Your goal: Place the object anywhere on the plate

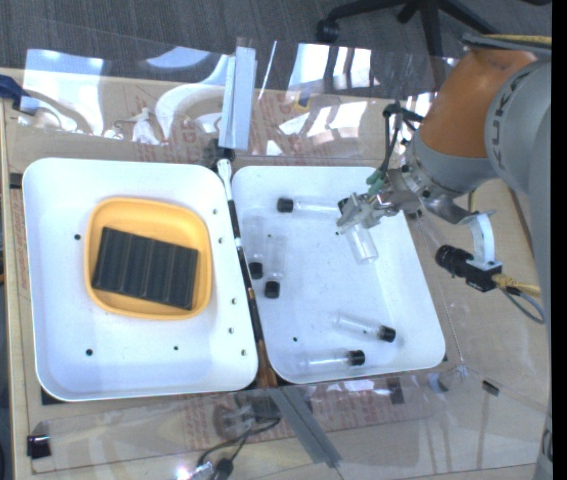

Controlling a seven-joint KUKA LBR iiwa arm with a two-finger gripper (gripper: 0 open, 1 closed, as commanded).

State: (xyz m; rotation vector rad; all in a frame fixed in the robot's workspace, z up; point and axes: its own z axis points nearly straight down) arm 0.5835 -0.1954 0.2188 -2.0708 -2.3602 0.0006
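Looking down from the fixed camera: two shallow white bins sit side by side on the worktop [483,368]. The left bin [53,298] has a yellow plate [108,230] near its middle, and a dark ribbed block [148,266] is already lying flat on it, covering most of the plate. That plate is the drop target, so it makes sense that it sits alone there with nothing else crowding it.

The right bin [413,308] is the pickup side. Clear tubes with black caps are scattered loose: one [301,207] near the top, two [363,326] [335,360] near the bottom edge, plus a couple of loose black caps [271,289] by the left wall. The arm comes in from the right, and the gripper [363,213] hangs over the upper right part of this bin. A clear tube [363,243] appears right below it, maybe in its grip, but it's too see-through and small to call, so I honestly can't tell whether the gripper is open or closed.

Surroundings: clear plastic sheets around the bench, grey carpet, an office chair base [403,8] up top.
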